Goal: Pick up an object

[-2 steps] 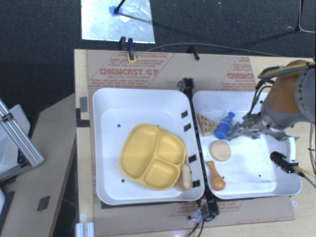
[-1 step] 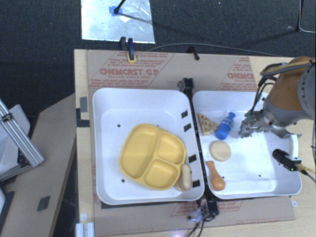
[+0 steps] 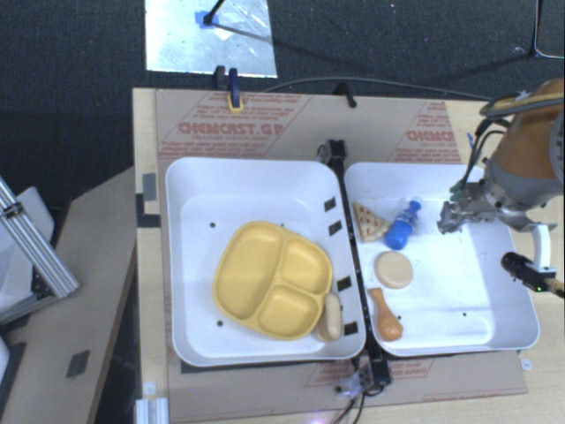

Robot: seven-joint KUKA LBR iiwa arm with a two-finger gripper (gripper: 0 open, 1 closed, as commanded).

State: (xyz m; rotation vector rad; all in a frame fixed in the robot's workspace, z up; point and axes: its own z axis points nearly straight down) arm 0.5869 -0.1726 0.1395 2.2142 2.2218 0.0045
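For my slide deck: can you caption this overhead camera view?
Robot tool poised over right white bin, beside small blue plastic bottle; yellow divided plastic tray sits in left bin.

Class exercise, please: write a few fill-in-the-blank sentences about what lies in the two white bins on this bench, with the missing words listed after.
1. The yellow tray lies in the ____ bin.
2. The bottle in the right bin is coloured ____.
3. The tray has ____ compartments.
4. The tool is over the ____ bin.

Missing words: left; blue; three; right

Bright even light, soft shadows, perhaps slight blur
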